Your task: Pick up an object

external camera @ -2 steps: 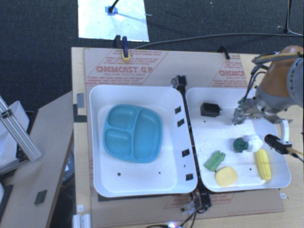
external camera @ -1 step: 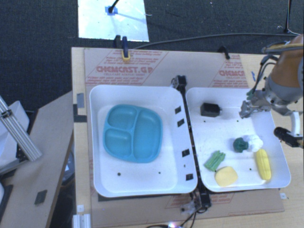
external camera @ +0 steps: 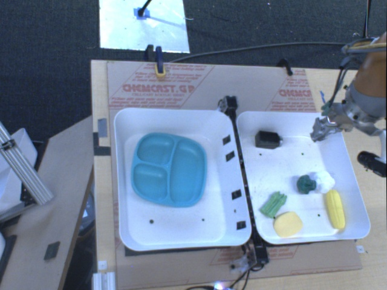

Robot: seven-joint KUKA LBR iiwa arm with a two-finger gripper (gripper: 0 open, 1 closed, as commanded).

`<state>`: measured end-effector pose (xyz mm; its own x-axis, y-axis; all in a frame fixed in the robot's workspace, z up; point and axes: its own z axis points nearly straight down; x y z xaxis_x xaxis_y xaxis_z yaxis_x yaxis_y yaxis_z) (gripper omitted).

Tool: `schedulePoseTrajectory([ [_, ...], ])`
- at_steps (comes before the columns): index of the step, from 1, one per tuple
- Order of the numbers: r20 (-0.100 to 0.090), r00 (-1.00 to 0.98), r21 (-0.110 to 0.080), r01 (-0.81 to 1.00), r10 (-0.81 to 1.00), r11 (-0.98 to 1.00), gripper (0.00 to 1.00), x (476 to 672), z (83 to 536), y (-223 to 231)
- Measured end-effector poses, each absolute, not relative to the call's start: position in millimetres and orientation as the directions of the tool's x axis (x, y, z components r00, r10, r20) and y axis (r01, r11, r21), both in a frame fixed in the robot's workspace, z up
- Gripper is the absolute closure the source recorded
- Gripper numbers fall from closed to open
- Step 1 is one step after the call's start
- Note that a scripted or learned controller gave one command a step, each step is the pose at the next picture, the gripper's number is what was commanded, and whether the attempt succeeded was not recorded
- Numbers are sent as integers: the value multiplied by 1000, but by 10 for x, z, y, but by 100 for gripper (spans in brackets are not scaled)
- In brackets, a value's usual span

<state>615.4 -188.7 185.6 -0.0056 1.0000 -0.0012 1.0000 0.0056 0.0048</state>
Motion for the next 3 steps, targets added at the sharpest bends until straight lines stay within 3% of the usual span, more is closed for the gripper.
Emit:
schedulePoseTrajectory([
  [1,-1,-6,5,1000,1000,6,100,6168,2065,-1887],
  [3,1,-8,1,1000,1000,8,100,5880,2026,-973],
])
